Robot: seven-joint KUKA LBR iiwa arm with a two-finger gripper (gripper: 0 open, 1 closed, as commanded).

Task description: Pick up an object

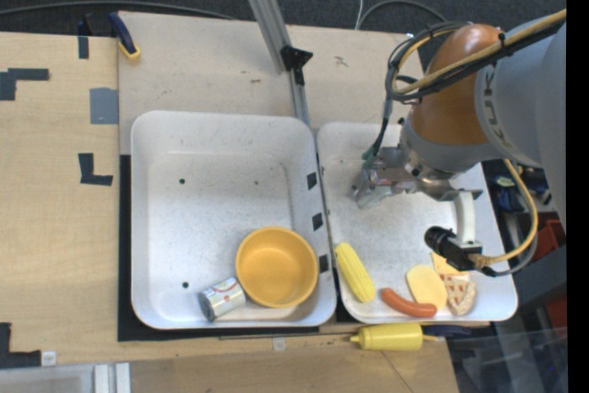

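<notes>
While the tool hangs low in the right bin, grip unreadable, you have near it: corn cob, sausage, cheese slice, pizza slice.

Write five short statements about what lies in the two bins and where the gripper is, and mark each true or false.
1. The yellow bowl sits in the left bin. True.
2. The small can lies in the right bin. False: it lies in the left bin, beside the bowl.
3. The corn cob lies in the right bin, near its left wall. True.
4. The gripper is over the left bin. False: it is over the right bin.
5. The mustard bottle lies inside the right bin. False: it lies on the bench just outside the bin's near edge.
</notes>
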